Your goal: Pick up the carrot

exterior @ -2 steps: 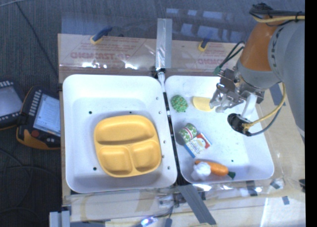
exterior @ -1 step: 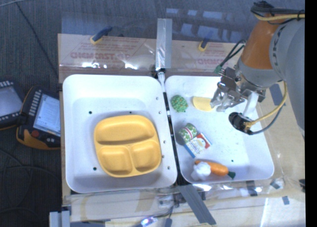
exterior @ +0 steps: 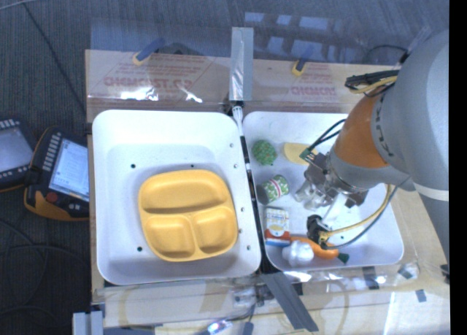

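1. I see a brown bench with shiny clear plastic over its far part.
2. Two white bins sit on it, side by side and touching in the middle.
3. The left bin is the bigger-looking one.
4. The right bin sits just beside it.
5. Two yellow clips are at the far edge of the bench, one behind each bin.
6. A grey strip stands up between the bins at the back.

The orange carrot lies flat near the right bin's front wall.
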### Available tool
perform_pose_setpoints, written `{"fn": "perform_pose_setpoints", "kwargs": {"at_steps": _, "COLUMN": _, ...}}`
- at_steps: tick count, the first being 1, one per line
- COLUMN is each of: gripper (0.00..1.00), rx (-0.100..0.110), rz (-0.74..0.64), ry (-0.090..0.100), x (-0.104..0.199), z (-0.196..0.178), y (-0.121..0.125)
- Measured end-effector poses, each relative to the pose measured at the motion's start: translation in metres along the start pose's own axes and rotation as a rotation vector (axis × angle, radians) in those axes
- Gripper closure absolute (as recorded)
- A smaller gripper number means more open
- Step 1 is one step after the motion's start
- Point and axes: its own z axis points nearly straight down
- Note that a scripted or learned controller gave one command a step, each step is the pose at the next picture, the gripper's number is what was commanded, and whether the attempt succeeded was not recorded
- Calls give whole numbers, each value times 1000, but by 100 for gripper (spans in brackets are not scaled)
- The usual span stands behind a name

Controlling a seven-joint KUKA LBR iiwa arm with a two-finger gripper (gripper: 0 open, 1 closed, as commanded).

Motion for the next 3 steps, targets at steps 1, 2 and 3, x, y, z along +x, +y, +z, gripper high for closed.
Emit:
{"fn": "perform_pose_setpoints", "kwargs": {"at_steps": 1, "gripper": 100, "rx": 4, "rz": 266, "ry": -3, "x": 20, "z": 1, "y": 52}}
{"fn": "perform_pose_setpoints", "kwargs": {"at_steps": 2, "gripper": 100, "rx": 11, "rz": 481, "ry": -17, "x": 1, "z": -104, "y": 51}}
{"fn": "perform_pose_setpoints", "kwargs": {"at_steps": 3, "gripper": 100, "rx": 16, "rz": 254, "ry": -15, "x": -45, "z": -40, "y": 56}}
